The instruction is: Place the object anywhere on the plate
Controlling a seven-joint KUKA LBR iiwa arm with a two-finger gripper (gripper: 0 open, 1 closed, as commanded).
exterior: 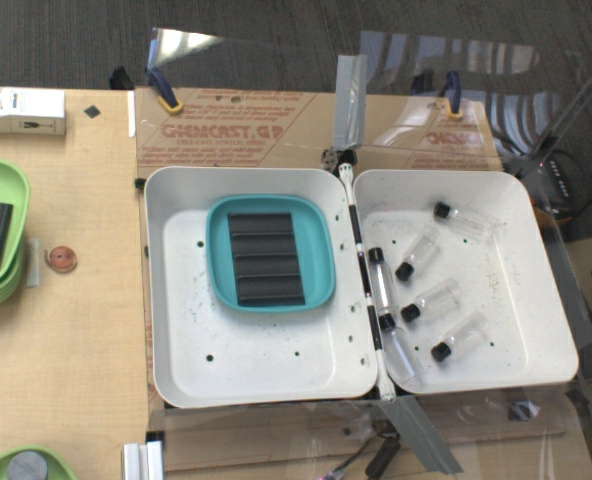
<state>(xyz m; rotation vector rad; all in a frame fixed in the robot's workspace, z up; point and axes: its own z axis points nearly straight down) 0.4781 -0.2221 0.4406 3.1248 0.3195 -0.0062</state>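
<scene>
Status: placement not yet begun — plate bears no vial.

The teal plate (271,253) sits in the left bin (176,358), carrying only its dark ribbed insert (266,259). To its right, in the right bin (516,268), lie several clear black-capped vials (419,256) — all well apart from the plate. I cannot tell the gripper's state. Picking and placing both remain, by my judgement.

Teal plate (272,254) in left bin (176,348); clear black-capped vials (419,253) scattered in right bin (521,268)
</scene>
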